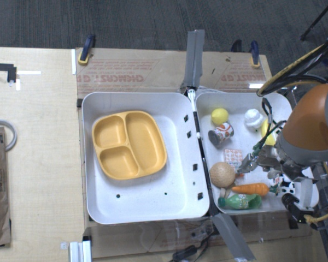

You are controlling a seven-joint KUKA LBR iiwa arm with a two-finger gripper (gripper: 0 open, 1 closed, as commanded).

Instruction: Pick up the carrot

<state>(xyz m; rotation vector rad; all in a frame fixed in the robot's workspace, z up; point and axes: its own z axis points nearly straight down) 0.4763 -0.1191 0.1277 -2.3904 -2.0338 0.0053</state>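
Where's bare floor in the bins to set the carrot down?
Left bin: bare floor in front of and right of the yellow divided plate. Right bin is crowded: carrot, yellow ball, tan ball, green item, and the arm.

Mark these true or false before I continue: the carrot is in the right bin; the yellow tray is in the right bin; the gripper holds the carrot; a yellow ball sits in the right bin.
1. The carrot lies in the right bin. True.
2. The yellow tray is in the right bin. False: it sits in the left bin.
3. The gripper holds the carrot. False: the carrot lies on the bin floor, below the gripper.
4. A yellow ball sits in the right bin. True.
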